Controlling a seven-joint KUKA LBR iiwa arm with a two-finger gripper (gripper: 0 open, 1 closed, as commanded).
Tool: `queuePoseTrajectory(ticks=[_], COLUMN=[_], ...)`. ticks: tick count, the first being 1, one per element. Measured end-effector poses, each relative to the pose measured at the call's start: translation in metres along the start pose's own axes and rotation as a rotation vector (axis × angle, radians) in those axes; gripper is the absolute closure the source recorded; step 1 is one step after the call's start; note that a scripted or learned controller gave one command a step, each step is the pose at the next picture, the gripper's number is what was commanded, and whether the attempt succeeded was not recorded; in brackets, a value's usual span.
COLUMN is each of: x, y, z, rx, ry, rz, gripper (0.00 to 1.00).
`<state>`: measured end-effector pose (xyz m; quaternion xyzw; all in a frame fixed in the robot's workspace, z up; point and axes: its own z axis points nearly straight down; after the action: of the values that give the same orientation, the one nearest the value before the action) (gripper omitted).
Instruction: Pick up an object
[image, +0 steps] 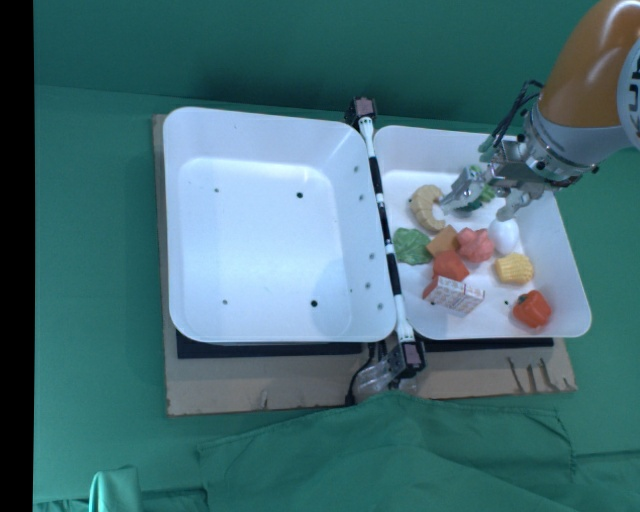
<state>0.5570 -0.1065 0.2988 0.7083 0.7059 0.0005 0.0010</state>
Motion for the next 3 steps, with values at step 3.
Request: queuePoseTrajectory(ticks=[3], x=[-0.080], y=[0.145], z=[0.064], rx=[-0.006], ry=[-0.005], rz=[-0.002], gripper=[0.00])
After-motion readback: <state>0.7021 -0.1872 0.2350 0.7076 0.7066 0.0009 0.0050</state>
